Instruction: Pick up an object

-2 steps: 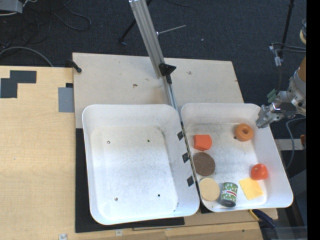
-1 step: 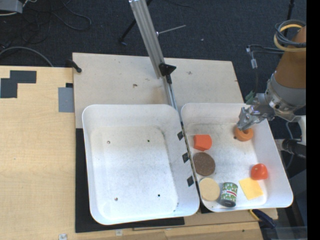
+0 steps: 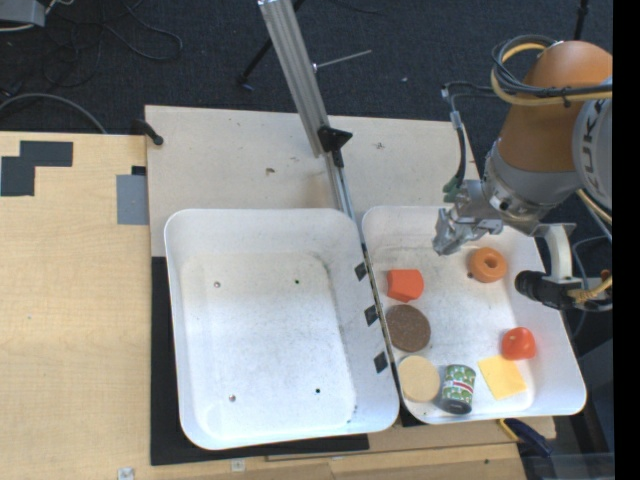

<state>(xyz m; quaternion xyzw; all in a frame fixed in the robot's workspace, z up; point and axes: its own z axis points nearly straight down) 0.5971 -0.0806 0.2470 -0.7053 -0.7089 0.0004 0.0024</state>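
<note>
The right bin [image 3: 560, 393] holds several objects: an orange-red block [image 3: 405, 285], a brown round disc [image 3: 408, 328], a tan round disc [image 3: 419, 378], a small green and white can [image 3: 458, 388] lying on its side, a yellow square block [image 3: 502, 377], a red rounded piece [image 3: 518, 343] and an orange ring [image 3: 488, 264]. My gripper [image 3: 452, 234] hangs over the back of the right bin, just left of the orange ring and up and to the right of the orange-red block. Nothing shows between its fingers.
The left bin [image 3: 200, 258] sits beside the right one, with a divider and black clips [image 3: 368, 293] between them. A slanted aluminium rail [image 3: 300, 78] rises behind the bins. A wooden bench top [image 3: 70, 308] lies to the left.
</note>
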